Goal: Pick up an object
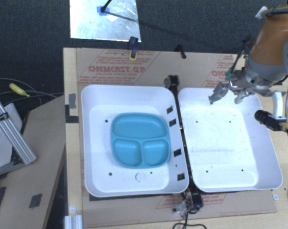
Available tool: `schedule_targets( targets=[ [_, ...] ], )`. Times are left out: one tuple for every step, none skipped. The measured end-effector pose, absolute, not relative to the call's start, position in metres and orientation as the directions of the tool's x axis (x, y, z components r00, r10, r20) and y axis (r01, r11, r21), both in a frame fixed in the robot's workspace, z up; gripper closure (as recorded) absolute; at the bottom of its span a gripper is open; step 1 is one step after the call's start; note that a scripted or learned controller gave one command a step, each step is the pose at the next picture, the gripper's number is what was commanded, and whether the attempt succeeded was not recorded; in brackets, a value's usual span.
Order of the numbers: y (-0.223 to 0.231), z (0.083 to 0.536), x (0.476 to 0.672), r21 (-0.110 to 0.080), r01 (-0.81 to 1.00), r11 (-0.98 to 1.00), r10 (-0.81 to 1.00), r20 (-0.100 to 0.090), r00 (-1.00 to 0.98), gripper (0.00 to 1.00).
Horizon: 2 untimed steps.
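**Fingers spread over right bin, plate lies in left bin**

Fingers (226, 99) are spread apart with a clear gap between the two tips, and nothing is between them. They hang over the back part of the right bin (220, 147), close to its far rim. Can't tell if the tips touch the bin floor. The grey arm (261, 75) comes in from the right side of the fingers, with the orange band (272, 37) above the wrist and further back.

The task thing is the blue divided plate (139, 140). It is left of the fingers and nearer the camera, well apart from them, on the other side of the seam between the bins. It lies flat in the middle of the left bin (94, 128), clear of the bin walls. It has three compartments: one wide one on the far side and two smaller ones side by side on the near side.

The two bins sit side by side with their rims touching. Black clips (175, 123) run along that seam, left of the fingers and between them and the plate. A faint round mark on the left bin floor, just nearer the camera than the plate, is too small to make out.

Both bins rest on a cardboard sheet (115, 66) with red print, which shows behind the fingers and to their left. A silver sheet (106, 13) lies on the dark floor, well behind and left of the fingers
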<state>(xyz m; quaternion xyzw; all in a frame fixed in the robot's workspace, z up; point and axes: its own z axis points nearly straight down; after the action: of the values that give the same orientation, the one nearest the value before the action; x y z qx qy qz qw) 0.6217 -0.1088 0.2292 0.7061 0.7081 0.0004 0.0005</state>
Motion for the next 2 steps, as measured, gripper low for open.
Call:
schedule_targets(
  targets=[
    [-0.108, 0.197, 0.59, -0.001, 1.0, 0.001, 1.0, 0.0, -0.001, 0.0],
    [-0.081, 0.171, 0.508, -0.007, 1.0, 0.0, 1.0, 0.003, 0.0, 0.0]
  ],
)
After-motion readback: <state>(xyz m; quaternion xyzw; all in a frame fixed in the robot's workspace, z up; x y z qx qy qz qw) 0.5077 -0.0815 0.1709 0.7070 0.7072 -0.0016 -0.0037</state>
